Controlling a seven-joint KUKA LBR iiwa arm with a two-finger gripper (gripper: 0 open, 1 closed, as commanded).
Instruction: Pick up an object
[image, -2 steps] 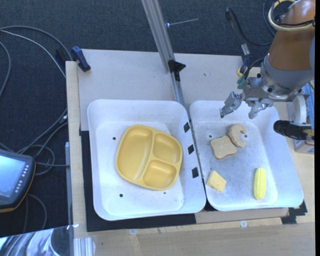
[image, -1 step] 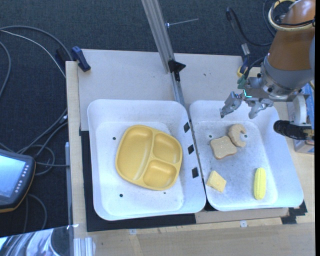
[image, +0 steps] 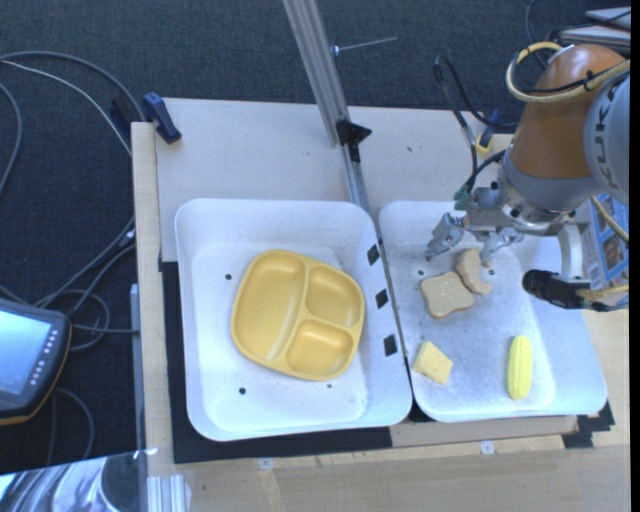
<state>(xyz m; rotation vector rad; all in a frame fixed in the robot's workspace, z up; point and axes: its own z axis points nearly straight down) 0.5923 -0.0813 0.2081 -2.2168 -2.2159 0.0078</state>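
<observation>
My gripper (image: 466, 246) hangs over the back of the right bin (image: 570, 395), open, its two fingers spread apart with nothing between them. Just in front of the fingertips lies a round tan bread piece (image: 475, 272), and a toast slice (image: 446, 295) leans against it on the left. Nearer the front of that bin a yellow cheese wedge (image: 434, 362) rests on the left. A yellow corn cob (image: 519, 366) is on the right side.
The left bin (image: 200, 400) holds a yellow divided plate (image: 298, 314). A slanted metal pole (image: 330, 90) rises at the back between the bins. The grey arm with its orange band (image: 560, 110) comes in from the right.
</observation>
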